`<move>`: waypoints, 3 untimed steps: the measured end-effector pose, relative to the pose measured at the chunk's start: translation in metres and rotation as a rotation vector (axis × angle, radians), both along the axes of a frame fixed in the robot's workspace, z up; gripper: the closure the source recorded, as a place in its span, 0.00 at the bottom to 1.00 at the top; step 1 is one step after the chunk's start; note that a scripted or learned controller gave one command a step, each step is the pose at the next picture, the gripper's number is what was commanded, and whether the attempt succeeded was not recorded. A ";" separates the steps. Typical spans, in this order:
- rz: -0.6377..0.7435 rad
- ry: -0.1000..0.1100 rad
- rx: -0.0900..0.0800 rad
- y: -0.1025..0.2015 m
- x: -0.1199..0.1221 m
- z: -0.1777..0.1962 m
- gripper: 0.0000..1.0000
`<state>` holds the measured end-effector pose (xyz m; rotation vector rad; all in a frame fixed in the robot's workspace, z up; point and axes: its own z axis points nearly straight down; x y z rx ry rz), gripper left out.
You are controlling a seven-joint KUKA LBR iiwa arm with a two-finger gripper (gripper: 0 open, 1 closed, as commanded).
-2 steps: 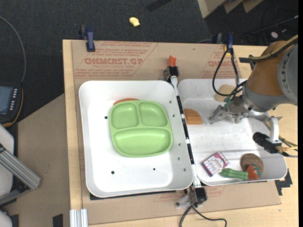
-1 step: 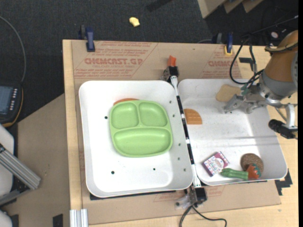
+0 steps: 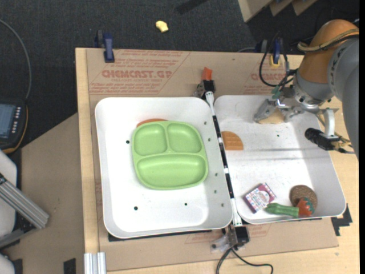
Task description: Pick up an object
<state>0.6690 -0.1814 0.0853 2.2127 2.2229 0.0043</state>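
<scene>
My gripper point(image 3: 278, 112) is low over the far end of the right bin point(image 3: 319, 164), open, with its grey fingers point(image 3: 262, 114) spread. A small tan object point(image 3: 278, 118) lies on the bin floor between them, partly hidden. An orange-brown flat piece point(image 3: 231, 141) rests by the bin's left wall. At the near end sit a pink packet point(image 3: 259, 197), a green stick-like item point(image 3: 282, 210), a brown round thing point(image 3: 302, 194) and a small red piece point(image 3: 306, 209).
The left bin point(image 3: 114, 181) holds a green divided plate point(image 3: 169, 154) with something red-orange point(image 3: 151, 120) peeking out behind its far edge. Blue clamps point(image 3: 106, 44) stand at the bench's back edge. A yellow scrap point(image 3: 162, 25) lies on the dark floor beyond.
</scene>
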 end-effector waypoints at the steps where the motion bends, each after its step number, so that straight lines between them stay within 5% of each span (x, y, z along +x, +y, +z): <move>1: -0.002 -0.001 -0.002 -0.002 -0.001 0.011 1.00; 2: -0.001 -0.001 0.001 0.036 -0.003 0.061 1.00; 3: 0.002 -0.001 0.002 0.119 -0.013 0.128 1.00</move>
